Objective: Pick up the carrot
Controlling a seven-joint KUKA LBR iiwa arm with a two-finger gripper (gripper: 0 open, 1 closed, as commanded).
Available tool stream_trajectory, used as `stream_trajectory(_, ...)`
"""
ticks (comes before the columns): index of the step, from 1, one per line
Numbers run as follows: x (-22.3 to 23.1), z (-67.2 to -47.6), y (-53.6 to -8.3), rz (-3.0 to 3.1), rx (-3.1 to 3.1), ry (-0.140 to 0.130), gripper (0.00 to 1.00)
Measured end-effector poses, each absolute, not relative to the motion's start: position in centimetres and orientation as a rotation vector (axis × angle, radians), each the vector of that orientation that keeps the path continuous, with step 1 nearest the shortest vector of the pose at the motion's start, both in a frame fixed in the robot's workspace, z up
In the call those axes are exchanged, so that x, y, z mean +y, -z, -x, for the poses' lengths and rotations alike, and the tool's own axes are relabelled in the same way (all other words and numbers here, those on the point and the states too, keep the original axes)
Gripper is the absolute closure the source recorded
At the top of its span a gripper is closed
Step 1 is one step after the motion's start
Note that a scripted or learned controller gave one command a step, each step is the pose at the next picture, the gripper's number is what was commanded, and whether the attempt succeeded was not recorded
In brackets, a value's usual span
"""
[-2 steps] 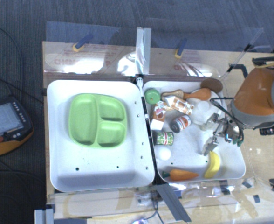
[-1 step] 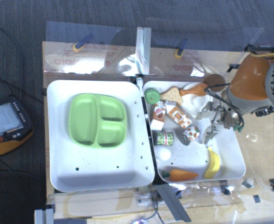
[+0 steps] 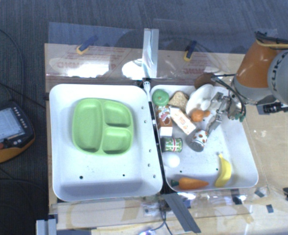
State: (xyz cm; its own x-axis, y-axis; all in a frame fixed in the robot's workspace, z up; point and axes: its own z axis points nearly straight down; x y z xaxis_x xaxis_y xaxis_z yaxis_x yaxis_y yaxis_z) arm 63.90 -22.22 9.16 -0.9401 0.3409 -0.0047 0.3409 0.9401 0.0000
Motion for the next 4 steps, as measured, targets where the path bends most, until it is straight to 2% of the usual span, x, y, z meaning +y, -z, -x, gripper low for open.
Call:
stream_trajectory(1, -17.7, -64.1, -9.1, -0.717, 3.050, 0.010, 0.00)
stream_trajectory(2, -14.5, -63.0, -9.2, -1.169, 2.893, 0.039, 0.00)
stream_trajectory(3, -13.8, -63.1, -10.2, -1.170, 2.895, 0.020, 1.00)
stream_trajectory(4, -10.4, -55.2, -12.9, -1.197, 2.898, 0.004, 1.00)
